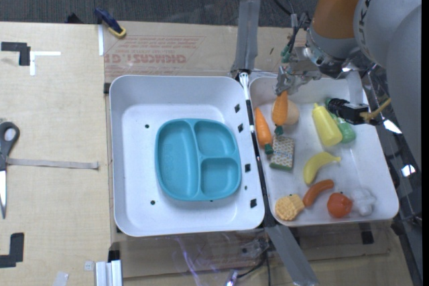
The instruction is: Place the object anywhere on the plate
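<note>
Pincer (287,82) above carrot (280,108) (arm: KUKA).

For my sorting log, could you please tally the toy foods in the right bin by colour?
Orange: 3, two carrots, sausage
Yellow: 3, bottle, banana, corn
Green: 1, rounded piece
Red: 1, tomato
Total: 8

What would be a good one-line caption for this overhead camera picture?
Robot gripper poised over a carrot in the toy-food bin, beside a blue divided plate in the neighbouring bin.
</note>
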Robot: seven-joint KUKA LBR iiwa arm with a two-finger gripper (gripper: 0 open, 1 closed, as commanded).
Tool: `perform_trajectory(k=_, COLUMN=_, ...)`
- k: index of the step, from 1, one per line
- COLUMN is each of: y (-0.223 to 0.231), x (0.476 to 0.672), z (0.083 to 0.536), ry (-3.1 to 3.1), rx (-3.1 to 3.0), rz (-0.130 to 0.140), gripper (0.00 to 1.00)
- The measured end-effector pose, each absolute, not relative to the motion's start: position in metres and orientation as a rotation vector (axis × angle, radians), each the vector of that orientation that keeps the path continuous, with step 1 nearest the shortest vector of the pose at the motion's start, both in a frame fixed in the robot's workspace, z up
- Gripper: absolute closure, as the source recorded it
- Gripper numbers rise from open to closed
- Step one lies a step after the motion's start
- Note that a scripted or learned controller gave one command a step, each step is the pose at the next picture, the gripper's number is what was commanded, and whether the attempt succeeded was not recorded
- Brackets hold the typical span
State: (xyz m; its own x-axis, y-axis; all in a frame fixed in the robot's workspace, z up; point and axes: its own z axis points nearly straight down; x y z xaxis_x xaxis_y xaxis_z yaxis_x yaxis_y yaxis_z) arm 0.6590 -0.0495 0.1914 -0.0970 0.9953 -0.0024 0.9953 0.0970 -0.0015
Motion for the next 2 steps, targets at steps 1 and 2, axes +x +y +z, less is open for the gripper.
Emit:
perform_trajectory(k=1, y=0.0426, x=0.6108, z=0.2365, ry=2.415, rx=2.010, rz=-0.003, gripper=1.00)
perform_trajectory(k=2, y=0.0423, x=0.6108, z=0.2364, ry=2.414, rx=2.011, rz=-0.003, gripper=0.00)
